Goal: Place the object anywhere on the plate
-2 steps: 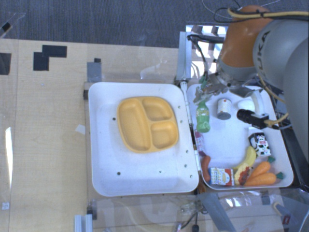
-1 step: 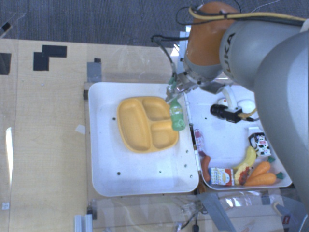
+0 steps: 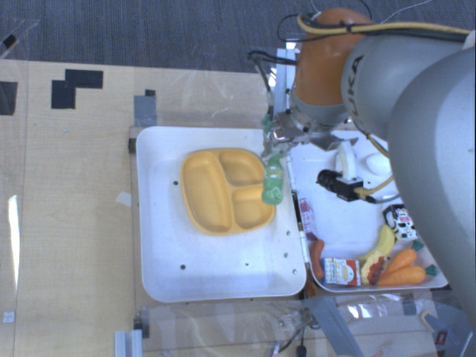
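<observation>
The gripper [image 3: 276,141] hangs at the centre of the frame, just above the right edge of the yellow plate [image 3: 216,195]; directly beneath it a pale green bottle [image 3: 273,181] stands upright, its top at the fingertips and its base over the plate's right rim; whether the fingers actually clamp it I cannot tell; the plate lies in the left bin [image 3: 171,266]; the right bin [image 3: 349,229] holds carrots [image 3: 401,268], a banana [image 3: 381,244] and a small carton [image 3: 341,271].
</observation>
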You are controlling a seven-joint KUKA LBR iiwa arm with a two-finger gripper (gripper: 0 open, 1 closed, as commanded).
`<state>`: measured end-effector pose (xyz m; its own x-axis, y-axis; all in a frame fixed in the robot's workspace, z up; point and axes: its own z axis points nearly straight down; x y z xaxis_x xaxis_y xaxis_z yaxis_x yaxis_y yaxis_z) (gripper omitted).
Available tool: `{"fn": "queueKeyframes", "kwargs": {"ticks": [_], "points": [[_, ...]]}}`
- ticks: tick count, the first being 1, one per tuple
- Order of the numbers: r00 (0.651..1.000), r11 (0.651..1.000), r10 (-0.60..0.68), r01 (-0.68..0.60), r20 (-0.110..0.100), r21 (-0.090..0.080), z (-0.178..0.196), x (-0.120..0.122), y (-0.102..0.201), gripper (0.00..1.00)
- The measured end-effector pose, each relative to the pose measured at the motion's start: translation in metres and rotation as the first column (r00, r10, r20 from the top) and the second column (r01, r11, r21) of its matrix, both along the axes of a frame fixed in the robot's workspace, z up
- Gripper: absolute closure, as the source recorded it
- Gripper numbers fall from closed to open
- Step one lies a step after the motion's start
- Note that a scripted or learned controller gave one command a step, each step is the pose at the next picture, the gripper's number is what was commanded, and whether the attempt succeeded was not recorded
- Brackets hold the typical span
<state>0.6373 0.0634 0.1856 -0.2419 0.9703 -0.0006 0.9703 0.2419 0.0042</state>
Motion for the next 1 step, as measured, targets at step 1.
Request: {"fn": "queueKeyframes", "kwargs": {"ticks": [1], "points": [[1.0,1.0,0.0,0.0,0.0,0.0,0.0001,0.0001,0.0001,0.0]]}}
